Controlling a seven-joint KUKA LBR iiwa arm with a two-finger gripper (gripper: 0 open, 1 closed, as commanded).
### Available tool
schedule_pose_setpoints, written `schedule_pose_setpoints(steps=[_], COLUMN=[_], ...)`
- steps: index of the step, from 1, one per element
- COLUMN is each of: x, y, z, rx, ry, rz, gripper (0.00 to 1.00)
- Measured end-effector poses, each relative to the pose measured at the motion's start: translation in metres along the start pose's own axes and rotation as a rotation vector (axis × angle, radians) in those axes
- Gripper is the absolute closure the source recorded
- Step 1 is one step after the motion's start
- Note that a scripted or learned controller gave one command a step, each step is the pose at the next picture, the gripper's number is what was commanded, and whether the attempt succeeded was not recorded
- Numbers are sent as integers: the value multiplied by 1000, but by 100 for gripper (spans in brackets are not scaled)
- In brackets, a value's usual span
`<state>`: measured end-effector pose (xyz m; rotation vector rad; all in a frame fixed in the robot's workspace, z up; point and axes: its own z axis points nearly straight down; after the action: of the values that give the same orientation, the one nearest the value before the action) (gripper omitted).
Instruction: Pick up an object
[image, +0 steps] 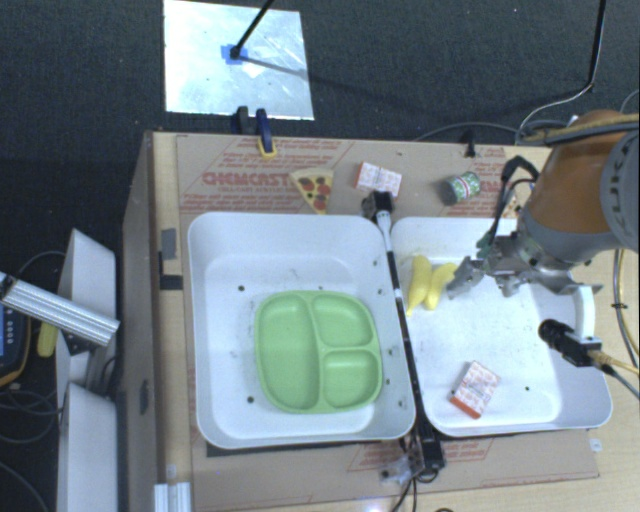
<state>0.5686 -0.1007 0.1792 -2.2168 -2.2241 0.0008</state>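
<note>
Near edge of my right bin (585, 405): small red-and-white packet (474, 388), lying flat, untouched. Farther in, bananas (426, 282) against the divider. My gripper (462, 278) hangs just beside them, whether spread or closed I cannot tell. Best approach, I judge: centre over the bananas, drop straight, close across the narrow side. My arm (580, 200) reaches in from the right, wrist angled down-left

Fixed above the bench (250, 170), looking down at a slant on both white bins: left bin (225, 250) and right bin (520, 400) side by side, near edge of the bench at the bottom. Far enough back to take in dark floor (80, 80) beyond the bench. Arm (585, 185) entering from the right edge.
</note>
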Motion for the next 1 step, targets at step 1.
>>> schedule_pose_setpoints(steps=[1], x=[14], y=[76], z=[96], rx=[0], ry=[0], rz=[-1], gripper=[0])
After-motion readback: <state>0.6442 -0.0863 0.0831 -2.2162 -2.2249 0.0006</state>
